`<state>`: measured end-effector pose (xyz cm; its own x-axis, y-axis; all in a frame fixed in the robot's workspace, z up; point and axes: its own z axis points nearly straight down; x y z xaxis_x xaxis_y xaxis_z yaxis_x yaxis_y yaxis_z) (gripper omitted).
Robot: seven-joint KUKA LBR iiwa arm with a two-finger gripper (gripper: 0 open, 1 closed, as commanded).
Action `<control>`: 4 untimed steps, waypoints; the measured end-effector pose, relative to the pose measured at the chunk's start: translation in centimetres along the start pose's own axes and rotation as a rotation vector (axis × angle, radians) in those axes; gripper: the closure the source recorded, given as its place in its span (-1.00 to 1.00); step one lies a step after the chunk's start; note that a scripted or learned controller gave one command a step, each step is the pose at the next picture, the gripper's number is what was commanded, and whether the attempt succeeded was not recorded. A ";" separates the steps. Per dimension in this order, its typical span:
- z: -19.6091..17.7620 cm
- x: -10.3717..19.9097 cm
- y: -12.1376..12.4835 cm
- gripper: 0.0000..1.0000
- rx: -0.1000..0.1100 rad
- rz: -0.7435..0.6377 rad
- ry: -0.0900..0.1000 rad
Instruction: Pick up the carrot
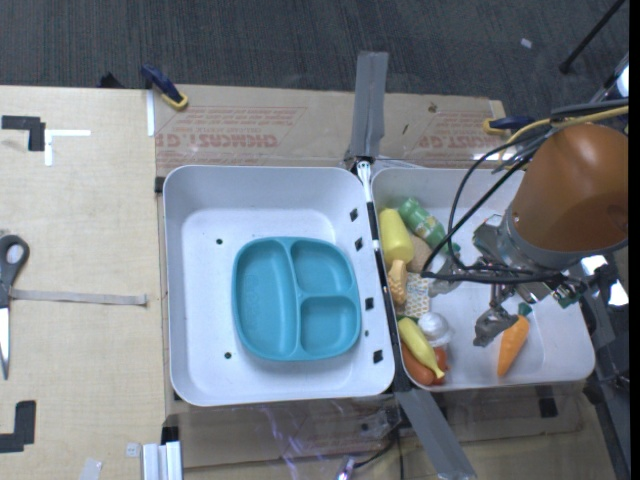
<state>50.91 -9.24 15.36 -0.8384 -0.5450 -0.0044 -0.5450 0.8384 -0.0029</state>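
Broadly, the bench [70, 268] bears two white bins: the left bin [190, 298] holds a blue divided plate [297, 298], the right bin [560, 363] a crowd of toy food along its left wall. The arm [575, 193] hangs over the right bin, presumably to reach the carrot [511, 346], which lies apart near the front right. The gripper [497, 320] sits at the carrot's top end; whether it clasps anything I cannot tell.

Grey arm reaching from right, orange band up top — pincer [497, 320] low
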 end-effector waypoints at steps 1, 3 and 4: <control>-7.1 4.8 -3.7 -1.00 0.001 -0.400 -0.002; 5.2 6.5 -5.0 1.00 0.001 -0.364 -0.004; -3.9 2.2 2.0 1.00 -0.002 -0.683 -0.002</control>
<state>47.97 -8.70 19.20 -0.3067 -0.9518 -0.0042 -0.9518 0.3067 -0.0040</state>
